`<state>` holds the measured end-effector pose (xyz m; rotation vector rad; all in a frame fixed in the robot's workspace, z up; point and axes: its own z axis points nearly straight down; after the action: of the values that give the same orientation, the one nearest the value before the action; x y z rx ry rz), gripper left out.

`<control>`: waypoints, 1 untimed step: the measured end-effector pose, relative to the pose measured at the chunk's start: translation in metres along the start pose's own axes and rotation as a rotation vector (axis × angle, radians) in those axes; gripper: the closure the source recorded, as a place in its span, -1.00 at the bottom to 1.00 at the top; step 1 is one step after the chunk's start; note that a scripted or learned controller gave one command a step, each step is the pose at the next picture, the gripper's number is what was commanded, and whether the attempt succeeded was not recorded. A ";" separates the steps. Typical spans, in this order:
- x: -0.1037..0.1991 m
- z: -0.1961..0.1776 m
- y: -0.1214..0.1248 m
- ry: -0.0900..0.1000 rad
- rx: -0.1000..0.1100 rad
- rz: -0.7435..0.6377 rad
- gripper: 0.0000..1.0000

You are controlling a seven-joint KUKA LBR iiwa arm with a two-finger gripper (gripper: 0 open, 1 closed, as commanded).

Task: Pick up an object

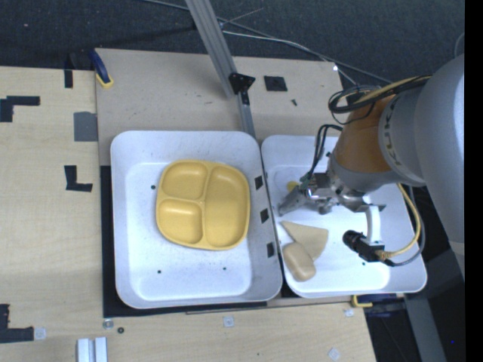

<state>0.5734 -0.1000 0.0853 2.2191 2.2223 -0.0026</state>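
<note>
We see two white bins side by side on the tabletop. The left bin (pixel 136 277) has a yellow plate (pixel 203 204) with three sections lying flat in it. The right bin (pixel 400 277) has a pale wedge (pixel 308 237) and a tan lump (pixel 299 262), which touch each other. Our hand (pixel 293 200) is low in the right bin, just above the wedge. We cannot tell if it is open or closed, and we see nothing in it. So we think the job is not done yet: something must be grabbed and lifted.
</note>
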 end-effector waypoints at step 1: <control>0.000 -0.014 0.001 0.000 -0.003 0.000 1.00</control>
<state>0.5745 -0.1000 0.0990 2.2174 2.2211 0.0002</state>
